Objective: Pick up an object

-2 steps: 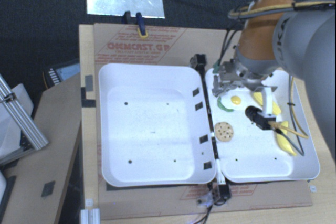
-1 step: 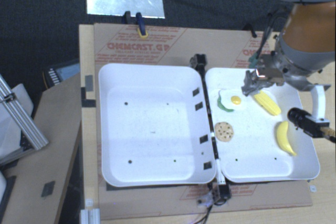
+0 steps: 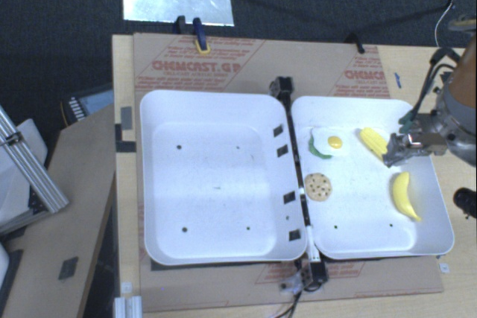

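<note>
The gripper (image 3: pixel 396 150) hangs over the right bin (image 3: pixel 428 234), near its right wall, at the end of the grey arm (image 3: pixel 458 115) that comes in from the right edge of the view. How far it is open cannot be told at this size, and nothing can be seen held in it. Just to its left, touching or nearly touching it, lies a yellow corn cob (image 3: pixel 373 140), tilted across the bin floor. Just below the gripper lies a banana (image 3: pixel 405 195), close to the right wall. Further left in the same bin a toy fried egg (image 3: pixel 328 142) rests on a green leaf-like piece, and below it sits a round cookie (image 3: pixel 318 186), near the divide between the bins. The left bin (image 3: pixel 160 112) sits beside the right one, the two joined along their inner edges by black clips (image 3: pixel 282 151). Both bins rest on a brown cardboard sheet (image 3: pixel 223 63) on the bench.
</note>
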Controlling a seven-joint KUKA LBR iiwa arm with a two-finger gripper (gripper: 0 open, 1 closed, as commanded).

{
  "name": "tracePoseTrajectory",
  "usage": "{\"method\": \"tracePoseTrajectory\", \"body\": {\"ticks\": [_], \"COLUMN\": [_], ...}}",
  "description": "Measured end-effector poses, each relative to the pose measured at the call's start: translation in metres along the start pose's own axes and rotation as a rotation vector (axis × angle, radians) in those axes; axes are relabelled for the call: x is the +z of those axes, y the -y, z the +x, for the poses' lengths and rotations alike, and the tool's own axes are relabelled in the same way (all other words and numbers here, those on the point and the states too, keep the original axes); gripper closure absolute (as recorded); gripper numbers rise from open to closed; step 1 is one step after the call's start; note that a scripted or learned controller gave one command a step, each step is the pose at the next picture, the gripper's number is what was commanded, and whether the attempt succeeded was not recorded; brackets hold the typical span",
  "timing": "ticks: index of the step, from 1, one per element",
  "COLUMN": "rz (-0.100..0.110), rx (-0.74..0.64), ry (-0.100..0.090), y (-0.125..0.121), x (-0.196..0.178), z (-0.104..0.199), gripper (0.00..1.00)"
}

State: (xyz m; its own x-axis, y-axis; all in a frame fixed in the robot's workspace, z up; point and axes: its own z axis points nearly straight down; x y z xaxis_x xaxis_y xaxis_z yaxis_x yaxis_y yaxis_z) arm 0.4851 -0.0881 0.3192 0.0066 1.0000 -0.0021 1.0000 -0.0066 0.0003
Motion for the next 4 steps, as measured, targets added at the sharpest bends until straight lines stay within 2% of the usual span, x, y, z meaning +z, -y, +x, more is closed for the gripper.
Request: {"method": "tracePoseTrajectory", "body": {"ticks": [1,2,3,4], "rz": [-0.002,-0.022,-0.006,0.009], "rx": [-0.019,-0.019,-0.016,-0.013], "ry": [-0.004,-0.006,-0.003,-0.002], "y": [-0.002,-0.035,-0.034,-0.033], "x": [0.001,-0.156,-0.158,-0.056], "z": [0.078,0.14,0.136,0.159], "gripper": [1.0,1.0,1.0,1.0]}}
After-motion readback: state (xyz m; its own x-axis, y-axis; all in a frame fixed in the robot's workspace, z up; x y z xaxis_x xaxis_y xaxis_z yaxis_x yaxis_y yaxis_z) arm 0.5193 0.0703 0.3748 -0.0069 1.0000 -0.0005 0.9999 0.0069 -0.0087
